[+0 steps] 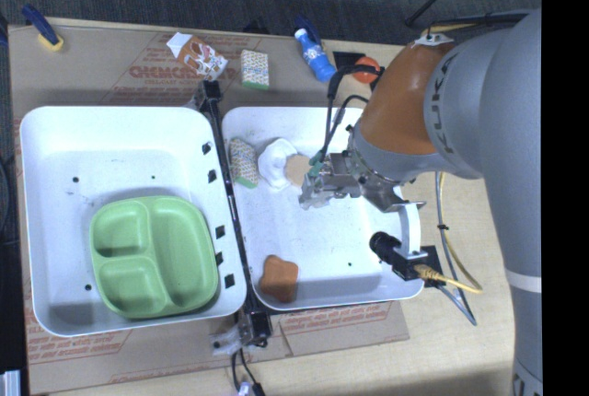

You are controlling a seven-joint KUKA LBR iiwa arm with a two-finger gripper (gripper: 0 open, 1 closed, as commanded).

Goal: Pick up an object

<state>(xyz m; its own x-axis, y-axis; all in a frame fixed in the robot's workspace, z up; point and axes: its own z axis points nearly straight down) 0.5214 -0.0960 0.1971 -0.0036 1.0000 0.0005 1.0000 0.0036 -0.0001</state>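
Crumpled white object [274,160], just beside the gripper [313,190], looks soft and light; pinch its bunched middle. Whether the fingers are spread, I cannot tell.

1. The grey arm [488,109] reaches in from the right, angled downward.
2. Its orange band [405,104] sits just above the wrist.
3. The gripper [317,187] points left, low down, fingers too blurred to read.

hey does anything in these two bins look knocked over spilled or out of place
Nothing stands out. The green divided plastic plate lies flat in the left white bin. In the right white bin, the orange-brown sponge block sits near the front wall, and small items cluster beside the gripper.
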